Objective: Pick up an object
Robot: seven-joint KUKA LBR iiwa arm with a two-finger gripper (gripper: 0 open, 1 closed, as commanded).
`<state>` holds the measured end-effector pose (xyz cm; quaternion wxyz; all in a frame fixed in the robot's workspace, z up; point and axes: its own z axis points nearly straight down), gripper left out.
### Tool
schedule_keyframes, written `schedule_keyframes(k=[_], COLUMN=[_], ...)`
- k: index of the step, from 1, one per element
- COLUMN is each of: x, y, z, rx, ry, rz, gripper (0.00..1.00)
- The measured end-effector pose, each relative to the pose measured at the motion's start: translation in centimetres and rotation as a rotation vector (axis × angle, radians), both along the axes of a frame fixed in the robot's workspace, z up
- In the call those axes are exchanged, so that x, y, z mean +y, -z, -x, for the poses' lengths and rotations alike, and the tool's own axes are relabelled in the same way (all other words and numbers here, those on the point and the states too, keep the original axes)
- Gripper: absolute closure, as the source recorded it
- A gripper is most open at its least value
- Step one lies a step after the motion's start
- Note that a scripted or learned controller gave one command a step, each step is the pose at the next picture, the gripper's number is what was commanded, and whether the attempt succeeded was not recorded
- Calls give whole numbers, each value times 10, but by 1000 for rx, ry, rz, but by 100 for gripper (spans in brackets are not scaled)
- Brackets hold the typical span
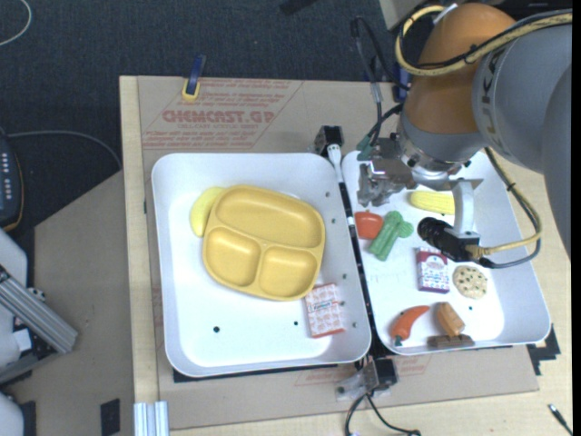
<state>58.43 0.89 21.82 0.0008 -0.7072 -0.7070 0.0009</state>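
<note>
Two white bins (172, 243) abut. Green toy (390, 234) lies diagonally, touching red piece (368, 224), under my gripper (374, 187); jaw state indeterminate.

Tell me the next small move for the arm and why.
Probably a short, straight descent. The hand hangs over the upper left part of the right bin, with a red piece and a green toy lying just below it in the view. Nothing shows between its fingers, so lowering onto one of those nearest items looks like the quickest route to a pick.
</note>
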Motion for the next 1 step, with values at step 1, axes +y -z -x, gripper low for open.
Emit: schedule_keyframes(k=[1], x=[-9], y=[3], z=[5], rx=[1], ry=[1], rz=[0], gripper=[100])
